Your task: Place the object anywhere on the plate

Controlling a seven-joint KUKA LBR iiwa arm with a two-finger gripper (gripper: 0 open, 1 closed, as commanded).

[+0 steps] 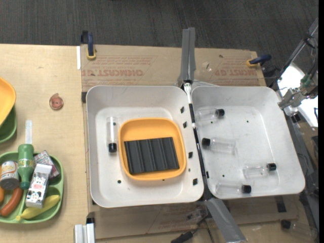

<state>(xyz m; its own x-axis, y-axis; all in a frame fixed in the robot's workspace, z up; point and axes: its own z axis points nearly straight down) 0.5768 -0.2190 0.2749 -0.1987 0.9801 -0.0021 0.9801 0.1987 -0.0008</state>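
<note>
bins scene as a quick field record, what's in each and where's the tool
left bin: orange plate bearing a dark ribbed block; one clear vial beside the plate's left edge
right bin: four clear vials with black caps, lying apart
tool: at the right bin's upper right edge, outside it; finger state unclear
vial on plate: none
</note>
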